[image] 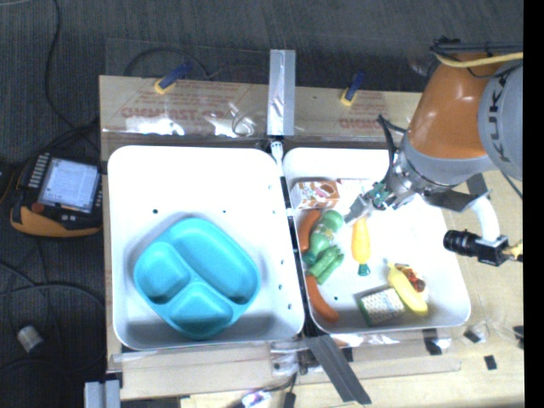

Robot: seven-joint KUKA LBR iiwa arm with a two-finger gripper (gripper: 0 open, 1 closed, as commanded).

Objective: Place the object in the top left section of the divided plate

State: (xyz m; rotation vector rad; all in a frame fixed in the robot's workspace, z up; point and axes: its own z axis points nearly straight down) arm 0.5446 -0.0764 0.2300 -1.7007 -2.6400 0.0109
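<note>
Nearest, at the bottom edge of the R bin [455, 313]: a small grey-and-green grater-like block [380, 306], and just beside it, to the view's right, a yellow banana-like piece w/ red on it [408, 287]. By the bin's left wall lies a long orange piece [321, 301].

In the L bin [127, 185], towards its near side, sits the blue divided plate [197, 277], turned at an angle, w/ three sections: a small one at the view's left, a big one behind it and one at the front. The plate is well apart from all the small items; they are all in the R bin, so the object for the task is somewhere there. Which item it is, I cannot tell.

Farther, approx. in the middle of the R bin: a yellow corn-like piece w/ a green tip [361, 243], upright in the picture, and left of it a group of green pieces [323, 246] touching each other. A second orange piece [307, 229] lies along the wall.

Just behind the corn is the gripper [367, 204], low over the bin, btw. the green pieces and the corn's top end. If the claw is open or closed, and if it has hold of anything, I cannot tell. Left of it lies a printed packet [318, 194] at the far wall. The grey arm w/ orange band [450, 117] comes in from the right.

Farthest: a metal strip [281, 92] btw. the bins.
</note>
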